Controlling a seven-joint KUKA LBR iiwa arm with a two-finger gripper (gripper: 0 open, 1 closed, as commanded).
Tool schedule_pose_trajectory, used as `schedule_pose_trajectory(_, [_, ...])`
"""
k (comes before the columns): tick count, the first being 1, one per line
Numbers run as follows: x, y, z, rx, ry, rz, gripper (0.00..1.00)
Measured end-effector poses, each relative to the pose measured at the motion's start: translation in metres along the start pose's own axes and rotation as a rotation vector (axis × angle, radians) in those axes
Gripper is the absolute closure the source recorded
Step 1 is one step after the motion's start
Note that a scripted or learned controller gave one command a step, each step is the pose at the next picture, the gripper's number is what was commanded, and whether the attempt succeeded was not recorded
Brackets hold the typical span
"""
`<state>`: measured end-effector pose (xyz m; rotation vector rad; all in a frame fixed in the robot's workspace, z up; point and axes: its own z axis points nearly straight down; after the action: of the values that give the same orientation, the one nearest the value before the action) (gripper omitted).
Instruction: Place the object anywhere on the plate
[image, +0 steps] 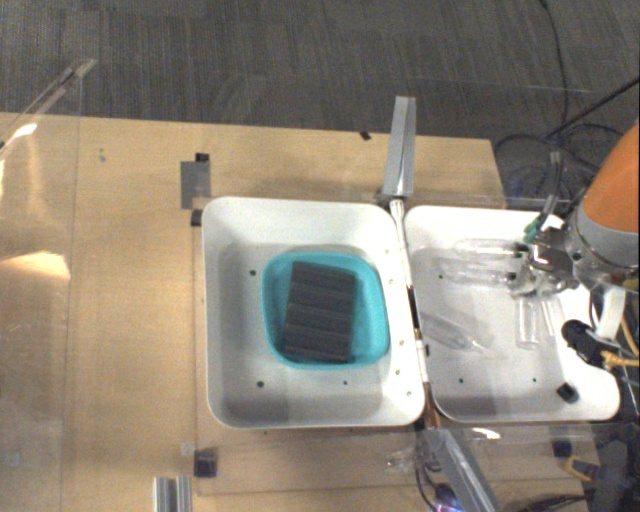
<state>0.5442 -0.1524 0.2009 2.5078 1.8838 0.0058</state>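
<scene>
The dark ribbed block (320, 311) already lay flat on the teal plate (372, 330) in the left bin (225, 300), so the claw (528, 272), fingers hard to read, at three o'clock, only needed to lift clear.

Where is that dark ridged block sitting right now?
The dark ridged block lies on the turquoise plate in the left bin of the camera view, apart from the gripper over the right bin.

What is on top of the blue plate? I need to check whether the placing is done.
A dark ribbed block lies flat on the blue plate in the left bin, within its rim. The plate's middle under the block is covered.
</scene>
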Motion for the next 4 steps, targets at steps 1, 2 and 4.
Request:
schedule_pose_trajectory(1, [0.062, -0.045, 0.016, 0.003, 0.002, -0.237, 1.0])
schedule_pose_trajectory(2, [0.12, -0.059, -0.006, -0.001, 0.002, -0.357, 1.0])
schedule_pose_trajectory(4, [0.189, -0.061, 0.016, 0.002, 0.003, -0.344, 0.0])
